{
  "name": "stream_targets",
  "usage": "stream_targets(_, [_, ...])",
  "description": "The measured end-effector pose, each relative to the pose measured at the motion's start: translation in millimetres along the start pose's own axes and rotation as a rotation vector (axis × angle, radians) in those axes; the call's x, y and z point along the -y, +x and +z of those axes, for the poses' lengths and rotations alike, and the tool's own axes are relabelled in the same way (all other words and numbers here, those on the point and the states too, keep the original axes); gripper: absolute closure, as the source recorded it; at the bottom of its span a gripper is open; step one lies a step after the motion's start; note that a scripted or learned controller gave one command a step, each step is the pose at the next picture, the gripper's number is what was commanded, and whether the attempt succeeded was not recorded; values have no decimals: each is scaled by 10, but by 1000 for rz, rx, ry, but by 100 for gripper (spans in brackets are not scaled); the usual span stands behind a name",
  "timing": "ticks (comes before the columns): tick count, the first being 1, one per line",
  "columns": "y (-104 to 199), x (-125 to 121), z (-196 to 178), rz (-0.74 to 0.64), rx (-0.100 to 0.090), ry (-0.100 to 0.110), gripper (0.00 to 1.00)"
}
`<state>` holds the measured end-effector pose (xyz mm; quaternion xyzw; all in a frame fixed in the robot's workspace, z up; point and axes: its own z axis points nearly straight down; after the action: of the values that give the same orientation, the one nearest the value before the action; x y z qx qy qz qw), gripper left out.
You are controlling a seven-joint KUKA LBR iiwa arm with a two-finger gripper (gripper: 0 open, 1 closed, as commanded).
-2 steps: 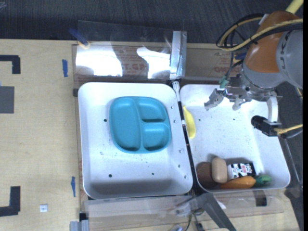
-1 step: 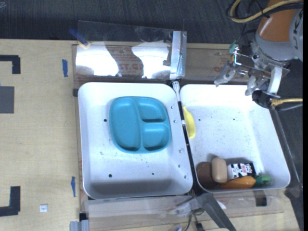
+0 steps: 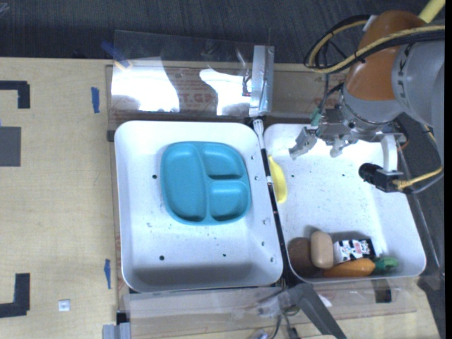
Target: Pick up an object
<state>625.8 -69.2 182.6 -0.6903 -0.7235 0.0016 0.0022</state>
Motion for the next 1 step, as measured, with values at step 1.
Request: stream_targets(1, [-274,-151,945,-184,3,-12,0])
